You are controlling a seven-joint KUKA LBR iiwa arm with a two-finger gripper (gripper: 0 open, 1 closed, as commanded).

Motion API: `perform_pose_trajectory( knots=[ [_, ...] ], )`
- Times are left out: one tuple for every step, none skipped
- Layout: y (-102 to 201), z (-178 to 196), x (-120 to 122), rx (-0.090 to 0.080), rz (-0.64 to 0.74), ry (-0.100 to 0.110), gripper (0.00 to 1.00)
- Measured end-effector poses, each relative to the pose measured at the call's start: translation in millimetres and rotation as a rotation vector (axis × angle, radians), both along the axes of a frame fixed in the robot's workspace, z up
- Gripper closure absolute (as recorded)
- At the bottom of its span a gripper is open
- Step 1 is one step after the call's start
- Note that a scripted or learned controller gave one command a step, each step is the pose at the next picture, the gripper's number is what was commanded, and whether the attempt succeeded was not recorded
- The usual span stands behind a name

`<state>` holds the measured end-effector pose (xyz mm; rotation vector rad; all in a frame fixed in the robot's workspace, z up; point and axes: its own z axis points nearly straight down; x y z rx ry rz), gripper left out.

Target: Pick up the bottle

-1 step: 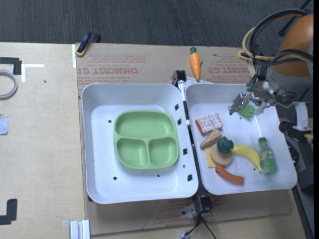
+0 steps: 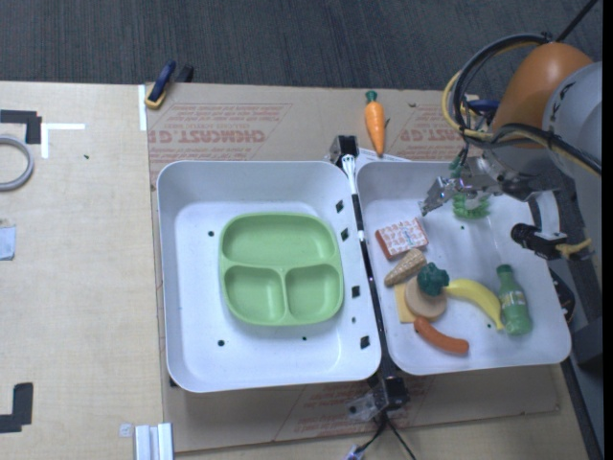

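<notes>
The green bottle (image 2: 513, 301) lay beside the banana (image 2: 476, 298), likely light, rigid and slick; its body suits grasping. The gripper (image 2: 464, 197) hovered well apart; I cannot tell its state.

A green three-compartment plastic tray (image 2: 282, 269) fills the left white bin (image 2: 182, 286); an orange toy carrot (image 2: 374, 121) lies on the bench's far edge.

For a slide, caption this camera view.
Gripper hovers over right bin, far from green bottle beside banana.
</notes>
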<state>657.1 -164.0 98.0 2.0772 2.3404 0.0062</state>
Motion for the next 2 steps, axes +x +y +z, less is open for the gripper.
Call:
perform_pose_trajectory(
  knots=[
    [-2.0, 12.0, 1.6, -0.007, 0.002, -0.007, 1.0],
    [87.1, 94.3, -53.3, 0.004, 0.139, 0.012, 1.0]
  ],
)
